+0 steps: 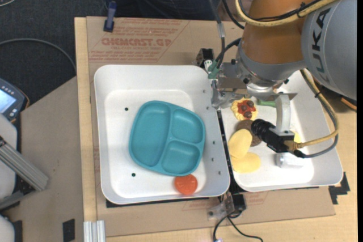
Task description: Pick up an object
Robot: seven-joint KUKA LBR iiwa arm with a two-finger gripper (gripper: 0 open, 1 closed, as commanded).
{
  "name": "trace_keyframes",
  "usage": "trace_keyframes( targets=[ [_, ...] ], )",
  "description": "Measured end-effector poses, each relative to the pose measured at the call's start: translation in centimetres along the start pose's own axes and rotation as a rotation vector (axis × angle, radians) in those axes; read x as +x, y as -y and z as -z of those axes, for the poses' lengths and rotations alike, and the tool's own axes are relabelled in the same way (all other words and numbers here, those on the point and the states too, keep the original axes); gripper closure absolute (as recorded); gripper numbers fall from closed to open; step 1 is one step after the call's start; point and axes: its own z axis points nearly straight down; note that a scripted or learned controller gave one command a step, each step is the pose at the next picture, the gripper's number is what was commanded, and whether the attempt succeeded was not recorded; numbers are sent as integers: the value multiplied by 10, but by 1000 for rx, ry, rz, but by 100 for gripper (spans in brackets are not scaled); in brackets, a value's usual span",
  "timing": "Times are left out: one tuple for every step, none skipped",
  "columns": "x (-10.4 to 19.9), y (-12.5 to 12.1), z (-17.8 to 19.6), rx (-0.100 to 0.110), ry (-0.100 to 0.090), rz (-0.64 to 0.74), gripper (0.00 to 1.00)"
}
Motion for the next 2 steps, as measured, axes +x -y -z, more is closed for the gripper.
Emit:
trace_keyframes(
  targets=[
    [-34, -75, -56, -3, 2, 1, 100],
    [-10, -15, -112, 9, -1, 5, 100]
  ],
)
